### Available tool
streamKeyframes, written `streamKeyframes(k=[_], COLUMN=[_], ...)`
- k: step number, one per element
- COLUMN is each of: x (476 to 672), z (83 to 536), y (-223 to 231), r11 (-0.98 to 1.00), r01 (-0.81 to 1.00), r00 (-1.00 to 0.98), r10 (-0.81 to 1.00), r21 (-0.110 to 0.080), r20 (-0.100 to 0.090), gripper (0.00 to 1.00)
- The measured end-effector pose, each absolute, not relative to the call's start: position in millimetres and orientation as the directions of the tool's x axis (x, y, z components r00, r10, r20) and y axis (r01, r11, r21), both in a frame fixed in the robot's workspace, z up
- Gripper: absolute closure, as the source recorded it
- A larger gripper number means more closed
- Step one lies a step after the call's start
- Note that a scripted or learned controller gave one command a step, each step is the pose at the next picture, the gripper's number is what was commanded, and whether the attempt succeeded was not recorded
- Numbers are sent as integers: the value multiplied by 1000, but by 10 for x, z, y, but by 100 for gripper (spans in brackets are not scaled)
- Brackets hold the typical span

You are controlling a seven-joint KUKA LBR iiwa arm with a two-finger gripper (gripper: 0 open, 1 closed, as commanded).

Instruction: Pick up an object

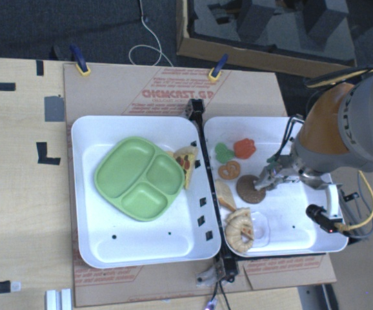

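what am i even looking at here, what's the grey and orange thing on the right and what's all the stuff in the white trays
The grey and orange thing is a robot arm reaching in from the right. At its tip is a gripper, a two-finger claw for picking things up. The one camera looks down at a slant on a bench with two shallow white bins. The left bin holds a green divided plate and a toy pizza slice beside it. The right bin holds small toy foods: a green piece, a red piece, a pretzel, a brown disc and a bagel-like pastry. The gripper sits right at the brown disc; I cannot tell whether it grips it.
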State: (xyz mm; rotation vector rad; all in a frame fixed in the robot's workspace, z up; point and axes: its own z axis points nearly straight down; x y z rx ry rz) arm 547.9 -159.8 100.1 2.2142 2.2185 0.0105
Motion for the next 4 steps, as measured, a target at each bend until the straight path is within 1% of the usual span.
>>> streamKeyframes(k=[1,2,3,4], x=[6191,6576,6678,6423], z=[1105,859,843,856], y=[-1292,-1208,-1131,-1001], r11=[6,-4,0,-2], r01=[1000,997,1000,1000], r00=[-6,4,0,2], r10=[1000,1000,1000,1000], r21=[5,-71,-2,2], r20=[0,1,-2,-7], gripper=[100,100,0,0])
